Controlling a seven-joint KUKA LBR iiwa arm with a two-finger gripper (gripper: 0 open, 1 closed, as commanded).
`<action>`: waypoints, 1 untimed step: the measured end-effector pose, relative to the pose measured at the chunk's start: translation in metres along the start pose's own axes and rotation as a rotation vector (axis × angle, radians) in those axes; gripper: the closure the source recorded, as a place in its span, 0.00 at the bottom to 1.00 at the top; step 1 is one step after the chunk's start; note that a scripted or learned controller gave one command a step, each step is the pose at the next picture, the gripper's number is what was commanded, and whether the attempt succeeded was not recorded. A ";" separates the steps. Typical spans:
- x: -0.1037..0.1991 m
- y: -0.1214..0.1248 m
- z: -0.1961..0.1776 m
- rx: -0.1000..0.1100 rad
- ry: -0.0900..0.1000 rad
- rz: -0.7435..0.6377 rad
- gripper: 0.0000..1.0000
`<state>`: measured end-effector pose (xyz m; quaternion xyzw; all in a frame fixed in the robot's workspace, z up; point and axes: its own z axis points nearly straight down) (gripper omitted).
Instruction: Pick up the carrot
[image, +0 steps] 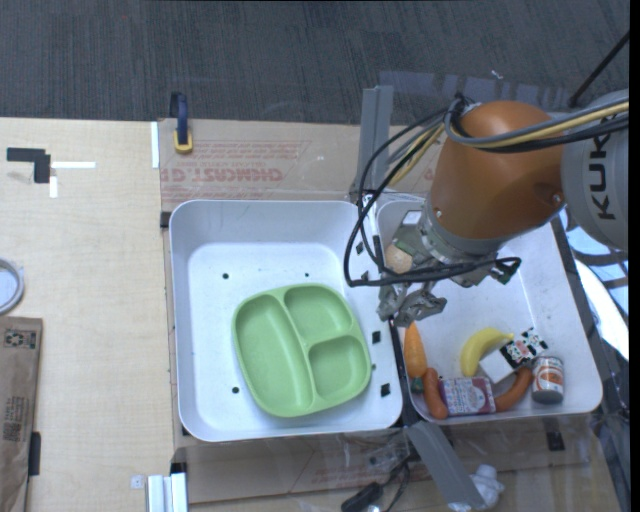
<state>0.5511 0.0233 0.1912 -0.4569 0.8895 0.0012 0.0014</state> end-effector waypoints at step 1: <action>-0.068 -0.020 -0.019 0.002 -0.002 -0.130 1.00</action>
